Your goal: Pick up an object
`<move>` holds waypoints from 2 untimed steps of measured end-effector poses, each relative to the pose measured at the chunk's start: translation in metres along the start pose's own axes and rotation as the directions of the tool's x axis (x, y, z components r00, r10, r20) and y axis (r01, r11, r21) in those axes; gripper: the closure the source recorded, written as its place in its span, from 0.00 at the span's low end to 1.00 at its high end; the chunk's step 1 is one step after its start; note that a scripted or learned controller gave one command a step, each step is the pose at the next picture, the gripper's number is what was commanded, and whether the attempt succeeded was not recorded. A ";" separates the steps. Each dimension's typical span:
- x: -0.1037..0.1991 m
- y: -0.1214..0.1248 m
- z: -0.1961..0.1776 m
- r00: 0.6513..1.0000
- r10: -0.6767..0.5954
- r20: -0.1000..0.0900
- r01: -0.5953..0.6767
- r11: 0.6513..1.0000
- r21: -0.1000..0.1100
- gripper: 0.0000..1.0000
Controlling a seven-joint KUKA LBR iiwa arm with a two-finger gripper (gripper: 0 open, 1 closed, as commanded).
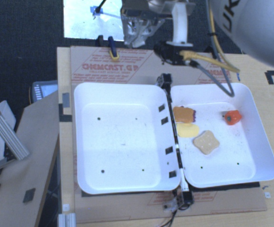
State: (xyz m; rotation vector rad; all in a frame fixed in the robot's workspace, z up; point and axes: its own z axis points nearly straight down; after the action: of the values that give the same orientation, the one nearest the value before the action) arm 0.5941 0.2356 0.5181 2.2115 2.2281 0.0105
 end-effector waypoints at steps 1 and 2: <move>-0.001 0.000 0.002 1.000 0.001 0.002 -0.001 1.000 0.004 0.00; -0.001 0.000 -0.009 1.000 -0.003 0.001 0.003 1.000 0.002 1.00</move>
State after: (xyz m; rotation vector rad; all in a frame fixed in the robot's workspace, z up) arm 0.5939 0.2346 0.5273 2.2088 2.2313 0.0074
